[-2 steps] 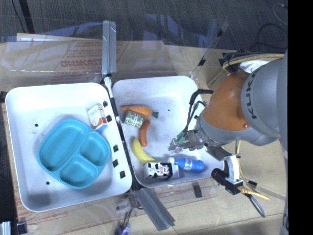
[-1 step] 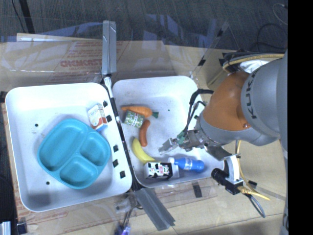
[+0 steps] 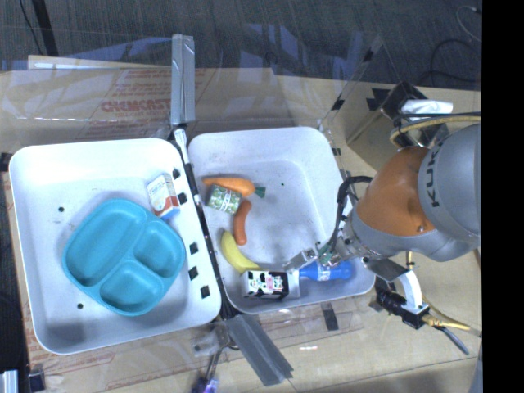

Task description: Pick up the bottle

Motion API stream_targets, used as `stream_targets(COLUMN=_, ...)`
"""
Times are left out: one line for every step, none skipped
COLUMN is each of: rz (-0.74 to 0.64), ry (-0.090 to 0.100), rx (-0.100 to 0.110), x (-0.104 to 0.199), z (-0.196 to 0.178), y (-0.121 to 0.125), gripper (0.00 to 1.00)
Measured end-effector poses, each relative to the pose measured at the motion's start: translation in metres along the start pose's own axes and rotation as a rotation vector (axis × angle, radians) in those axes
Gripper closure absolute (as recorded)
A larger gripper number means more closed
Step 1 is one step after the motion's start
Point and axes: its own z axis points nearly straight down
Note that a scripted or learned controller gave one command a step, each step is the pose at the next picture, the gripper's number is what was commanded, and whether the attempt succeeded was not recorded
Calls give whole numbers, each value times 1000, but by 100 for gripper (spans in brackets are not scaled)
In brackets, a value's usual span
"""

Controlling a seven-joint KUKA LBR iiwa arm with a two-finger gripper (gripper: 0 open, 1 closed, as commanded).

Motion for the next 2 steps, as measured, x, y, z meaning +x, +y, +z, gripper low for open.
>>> stream_targets(rz=21, ry=-2, rx=-1, x=-7, z=-1, y=23, gripper=0)
stream_targets(rz=19, ry=0, rx=0, x=2, z=0, y=1, gripper=0)
